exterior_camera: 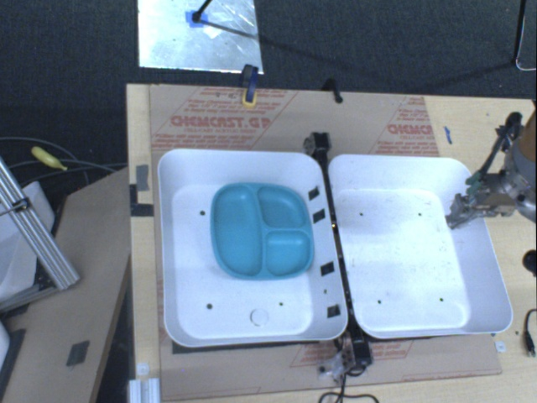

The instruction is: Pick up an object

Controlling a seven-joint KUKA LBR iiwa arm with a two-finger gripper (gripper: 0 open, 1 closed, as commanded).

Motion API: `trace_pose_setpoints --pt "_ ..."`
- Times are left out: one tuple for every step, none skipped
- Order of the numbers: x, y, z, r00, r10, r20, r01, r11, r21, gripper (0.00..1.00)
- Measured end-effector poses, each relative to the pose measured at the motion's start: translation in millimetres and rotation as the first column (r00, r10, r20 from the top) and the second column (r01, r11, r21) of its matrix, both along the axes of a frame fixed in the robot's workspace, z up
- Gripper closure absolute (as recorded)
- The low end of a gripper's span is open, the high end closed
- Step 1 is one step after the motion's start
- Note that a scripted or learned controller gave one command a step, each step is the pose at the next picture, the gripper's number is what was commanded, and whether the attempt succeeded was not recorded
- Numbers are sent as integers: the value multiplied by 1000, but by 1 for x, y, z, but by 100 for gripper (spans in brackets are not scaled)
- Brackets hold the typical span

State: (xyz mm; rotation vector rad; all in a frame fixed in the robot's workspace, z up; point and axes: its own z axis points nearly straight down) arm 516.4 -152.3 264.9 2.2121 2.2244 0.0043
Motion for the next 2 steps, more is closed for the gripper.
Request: trace_pose_setpoints --pt "-3 96 -29 1000 7 -5 -7 1000 5 100" --pt "-29 172 53 1000 8 5 -8 1000 5 100"
